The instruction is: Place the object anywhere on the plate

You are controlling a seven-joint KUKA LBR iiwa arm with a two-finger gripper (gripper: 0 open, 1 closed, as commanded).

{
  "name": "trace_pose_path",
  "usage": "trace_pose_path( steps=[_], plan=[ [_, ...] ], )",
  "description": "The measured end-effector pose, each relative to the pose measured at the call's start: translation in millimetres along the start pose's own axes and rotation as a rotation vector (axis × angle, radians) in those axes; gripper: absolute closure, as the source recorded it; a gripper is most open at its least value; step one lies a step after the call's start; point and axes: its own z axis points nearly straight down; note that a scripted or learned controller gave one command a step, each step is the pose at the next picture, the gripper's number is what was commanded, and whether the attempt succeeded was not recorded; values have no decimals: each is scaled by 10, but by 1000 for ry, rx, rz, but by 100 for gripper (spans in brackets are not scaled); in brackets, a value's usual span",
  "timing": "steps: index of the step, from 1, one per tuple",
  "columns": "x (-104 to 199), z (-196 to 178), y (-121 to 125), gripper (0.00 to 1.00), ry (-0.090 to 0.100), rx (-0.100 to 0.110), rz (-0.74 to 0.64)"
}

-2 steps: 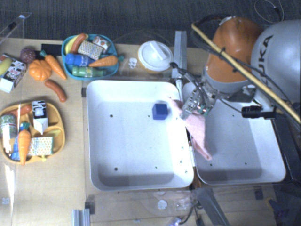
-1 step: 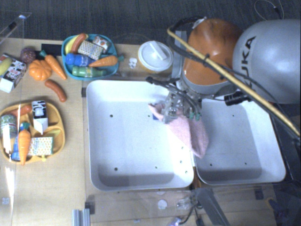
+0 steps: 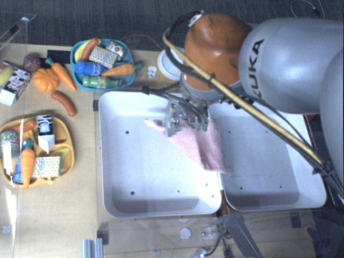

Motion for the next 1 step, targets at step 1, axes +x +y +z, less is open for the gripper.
trace_pose_path(
  steps=[1],
  plan=[
    [13,-75,524,100,-1,-1,-4]
  ],
)
